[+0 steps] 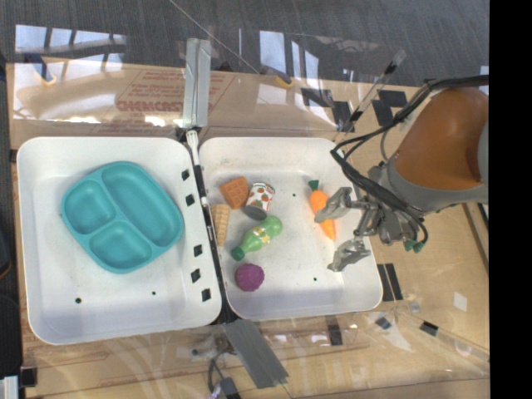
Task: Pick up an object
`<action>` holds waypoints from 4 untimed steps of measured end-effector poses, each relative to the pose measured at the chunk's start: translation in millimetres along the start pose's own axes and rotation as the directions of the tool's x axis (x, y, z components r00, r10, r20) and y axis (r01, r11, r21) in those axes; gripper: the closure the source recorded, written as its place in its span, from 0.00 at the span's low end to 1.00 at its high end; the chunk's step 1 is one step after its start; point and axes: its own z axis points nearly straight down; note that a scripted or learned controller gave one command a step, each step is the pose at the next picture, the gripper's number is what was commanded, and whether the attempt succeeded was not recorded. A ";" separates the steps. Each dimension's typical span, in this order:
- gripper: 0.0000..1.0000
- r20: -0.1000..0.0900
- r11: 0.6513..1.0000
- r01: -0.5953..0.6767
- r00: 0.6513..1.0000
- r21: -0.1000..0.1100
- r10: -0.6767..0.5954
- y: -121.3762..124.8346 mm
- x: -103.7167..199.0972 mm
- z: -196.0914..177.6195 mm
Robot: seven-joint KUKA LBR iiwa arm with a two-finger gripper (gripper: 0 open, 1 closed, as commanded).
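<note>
Two shallow white bins sit side by side on the worktop (432, 306). From above, the left bin (50, 306) holds a teal divided plate (122, 214) with three compartments, lying near the bin's middle. The right bin (349, 293) holds several small toys. A waffle-patterned orange piece (235, 192) lies toward the far left of that bin, with a small can (262, 198) bearing a red and white label just beside it. A pale cone (221, 222) lies along the bin's left wall. A green bottle (258, 238) lies on its side near the middle, and a purple ball-shaped toy (249, 277) sits nearer the front edge. A carrot (322, 210) with a green top lies toward the right side.

Reaching in from the right, the grey arm with its orange band (445, 144) carries the hand (343, 228) over the right side of the right bin. Its fingers are spread wide apart, one fingertip (335, 204) right by the carrot and the other nearer the front. Nothing is gripped between them.
</note>
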 end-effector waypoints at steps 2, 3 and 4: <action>1.00 0.003 0.993 0.121 0.993 0.000 -0.121 49.7 -3.2 113.7; 1.00 0.003 0.955 0.298 0.955 0.000 -0.298 88.1 -43.1 123.6; 1.00 0.004 0.825 0.565 0.825 0.002 -0.565 94.3 -75.9 122.7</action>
